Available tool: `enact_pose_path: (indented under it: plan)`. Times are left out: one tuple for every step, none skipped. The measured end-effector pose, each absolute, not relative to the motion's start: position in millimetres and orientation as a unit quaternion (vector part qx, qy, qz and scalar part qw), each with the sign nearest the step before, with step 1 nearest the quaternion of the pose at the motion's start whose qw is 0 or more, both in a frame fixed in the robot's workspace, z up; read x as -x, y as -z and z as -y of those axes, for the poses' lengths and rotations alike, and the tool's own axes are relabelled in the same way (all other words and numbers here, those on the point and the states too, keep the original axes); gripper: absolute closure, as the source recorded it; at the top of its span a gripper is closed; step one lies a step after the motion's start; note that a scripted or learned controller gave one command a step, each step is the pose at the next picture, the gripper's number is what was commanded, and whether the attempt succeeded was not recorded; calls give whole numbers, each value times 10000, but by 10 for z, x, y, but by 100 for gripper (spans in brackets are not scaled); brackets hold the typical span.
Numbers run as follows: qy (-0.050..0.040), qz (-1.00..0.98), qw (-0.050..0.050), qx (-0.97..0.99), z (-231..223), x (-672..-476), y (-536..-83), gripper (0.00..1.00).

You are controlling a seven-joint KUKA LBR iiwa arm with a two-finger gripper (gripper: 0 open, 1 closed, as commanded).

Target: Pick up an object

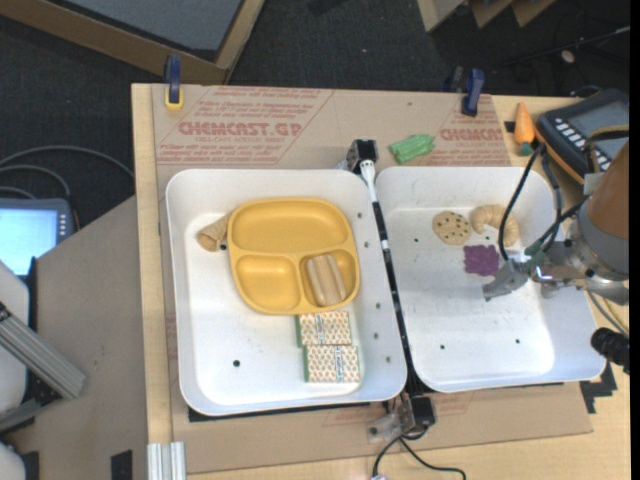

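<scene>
Purple piece [481, 260]: lies flat on the floor of the right bin [470, 363], upper middle, unheld. It looks small, light and probably soft or rubbery; judged low risk of breakage, some risk of slipping or squashing. Best hold is across its short sides, from above.

Gripper [503, 284]: low in the same bin, just beside the purple piece on its lower right, apparently not touching it. Nothing is visible between its tips; whether they stand apart or together cannot be told.

Nearby: a cookie [451, 227] and a tan lump [493, 220] sit just above the purple piece, close enough to be nudged.

Left bin [190, 268]: holds a yellow tray [290, 253] and two crackers [328, 348], well apart from the work.
</scene>
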State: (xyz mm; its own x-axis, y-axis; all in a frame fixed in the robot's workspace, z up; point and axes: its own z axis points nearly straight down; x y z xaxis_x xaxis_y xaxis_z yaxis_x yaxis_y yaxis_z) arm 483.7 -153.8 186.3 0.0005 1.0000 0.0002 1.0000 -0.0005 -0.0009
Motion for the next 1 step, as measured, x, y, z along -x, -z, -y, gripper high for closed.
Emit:
enact_pose_path:
  plan:
    - [2, 7080, -9, 7062, 1611, -5467, -792, 0]
